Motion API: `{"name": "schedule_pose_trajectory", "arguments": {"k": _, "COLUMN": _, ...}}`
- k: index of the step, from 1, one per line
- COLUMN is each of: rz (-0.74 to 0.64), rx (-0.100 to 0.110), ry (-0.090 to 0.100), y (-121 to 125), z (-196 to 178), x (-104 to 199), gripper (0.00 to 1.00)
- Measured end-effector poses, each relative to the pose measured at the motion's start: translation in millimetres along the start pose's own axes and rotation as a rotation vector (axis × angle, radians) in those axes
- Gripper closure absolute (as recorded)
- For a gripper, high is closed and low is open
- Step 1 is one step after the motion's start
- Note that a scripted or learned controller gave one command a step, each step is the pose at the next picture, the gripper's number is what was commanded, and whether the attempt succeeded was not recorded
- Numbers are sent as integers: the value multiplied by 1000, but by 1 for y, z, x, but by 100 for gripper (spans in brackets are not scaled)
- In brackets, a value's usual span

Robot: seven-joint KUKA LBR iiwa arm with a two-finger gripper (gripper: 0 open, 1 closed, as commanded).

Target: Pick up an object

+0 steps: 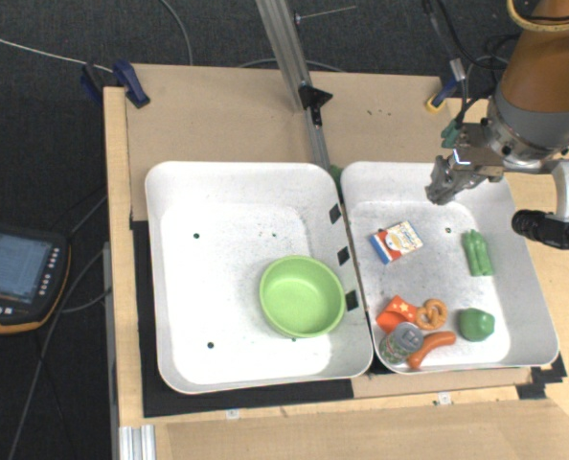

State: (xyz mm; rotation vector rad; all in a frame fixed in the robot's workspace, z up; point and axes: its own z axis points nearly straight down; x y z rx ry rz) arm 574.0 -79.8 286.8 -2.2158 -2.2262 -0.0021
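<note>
Dark carpet surrounds a tan bench (217, 113) holding two white bins. At centre-left, the left bin (198, 257) holds a green bowl (302, 296). Further right, the right bin (514, 228) holds a small carton (397, 241), likely light and stiff, best pinched across its narrow sides. At upper right, the gripper (442, 189) hovers; whether it is spread cannot be told.

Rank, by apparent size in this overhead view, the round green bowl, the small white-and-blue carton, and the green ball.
1. Round green bowl, clearly largest.
2. Small white-and-blue carton.
3. Green ball, smallest, though only slightly smaller than the carton.
</note>
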Motion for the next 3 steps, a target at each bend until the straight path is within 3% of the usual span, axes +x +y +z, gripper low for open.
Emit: {"name": "schedule_pose_trajectory", "arguments": {"k": 3, "rz": 0, "rx": 2, "ry": -1, "y": -28, "z": 56, "x": 150, "gripper": 100}}
